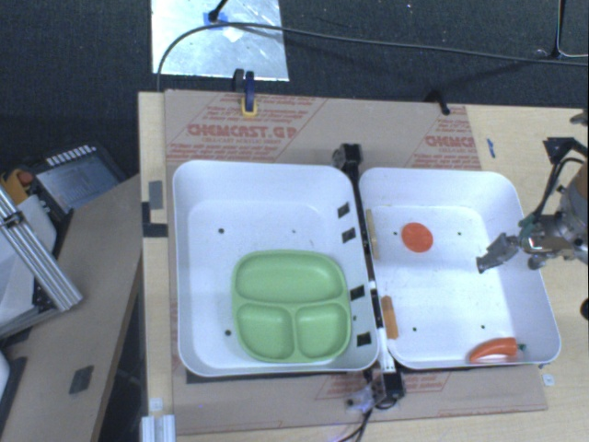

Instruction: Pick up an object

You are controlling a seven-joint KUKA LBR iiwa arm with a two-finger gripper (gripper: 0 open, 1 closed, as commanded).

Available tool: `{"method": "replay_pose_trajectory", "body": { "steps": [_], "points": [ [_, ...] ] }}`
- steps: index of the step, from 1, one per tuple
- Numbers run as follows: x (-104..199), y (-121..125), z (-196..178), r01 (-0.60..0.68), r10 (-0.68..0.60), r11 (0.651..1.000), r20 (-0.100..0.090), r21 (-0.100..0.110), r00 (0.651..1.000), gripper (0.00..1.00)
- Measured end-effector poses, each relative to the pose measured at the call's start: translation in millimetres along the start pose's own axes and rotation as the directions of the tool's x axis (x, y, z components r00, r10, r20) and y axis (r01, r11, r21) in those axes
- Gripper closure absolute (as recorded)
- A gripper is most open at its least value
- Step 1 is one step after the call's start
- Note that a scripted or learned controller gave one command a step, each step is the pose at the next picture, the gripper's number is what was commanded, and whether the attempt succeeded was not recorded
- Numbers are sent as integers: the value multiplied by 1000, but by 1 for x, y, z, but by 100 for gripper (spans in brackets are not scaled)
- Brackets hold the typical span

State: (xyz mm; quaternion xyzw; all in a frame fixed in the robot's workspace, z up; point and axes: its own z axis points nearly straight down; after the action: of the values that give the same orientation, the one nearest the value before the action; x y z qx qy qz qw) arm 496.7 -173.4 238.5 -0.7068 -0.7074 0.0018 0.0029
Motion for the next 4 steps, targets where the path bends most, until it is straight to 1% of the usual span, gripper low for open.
{"method": "replay_pose_trajectory", "body": {
  "steps": [1,2,3,4],
  "points": [
    [0,2,-4,2,-2,1000,2,-8,1000,0],
    [5,-6,51,1,-1,1000,0,-4,1000,0],
    [3,-5,114,0,0,1000,0,-3,1000,0],
    [4,-5,156,0,0,1000,1,-6,1000,0]
  ]
}}
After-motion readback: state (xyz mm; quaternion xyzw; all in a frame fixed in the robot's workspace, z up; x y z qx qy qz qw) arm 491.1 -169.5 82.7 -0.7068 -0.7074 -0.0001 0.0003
